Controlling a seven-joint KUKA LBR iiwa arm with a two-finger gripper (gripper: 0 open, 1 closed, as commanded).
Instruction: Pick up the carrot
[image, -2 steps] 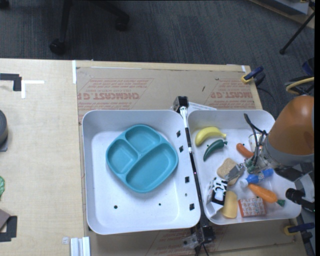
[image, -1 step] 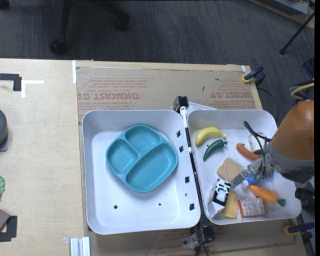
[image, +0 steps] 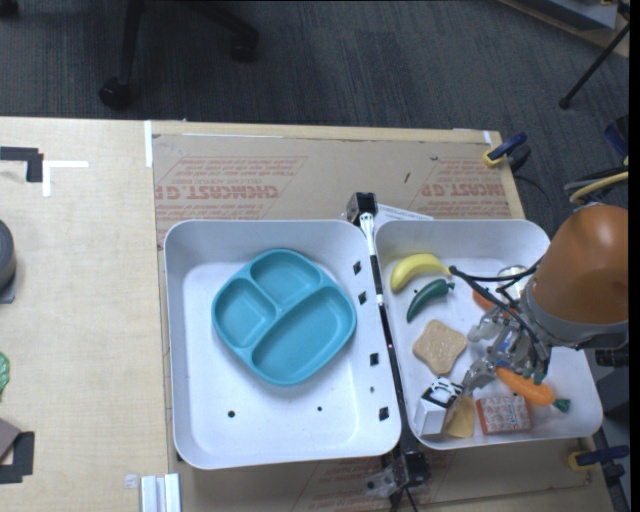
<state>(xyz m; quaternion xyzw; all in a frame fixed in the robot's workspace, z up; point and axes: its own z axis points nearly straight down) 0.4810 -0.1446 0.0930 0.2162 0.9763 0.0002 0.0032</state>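
The end effector (image: 492, 362), grip state unclear, is hovering beside the carrot (image: 527, 385), toast (image: 440, 346) and package (image: 502, 415) crowding nearby.

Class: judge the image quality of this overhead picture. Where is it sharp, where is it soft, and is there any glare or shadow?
Camera view: lighting is even, shadows are faint; the blue plate and banana read sharply; the gripper area is cluttered and soft, so the carrot beside it is less crisp; the white bin looks bright without harsh glare.
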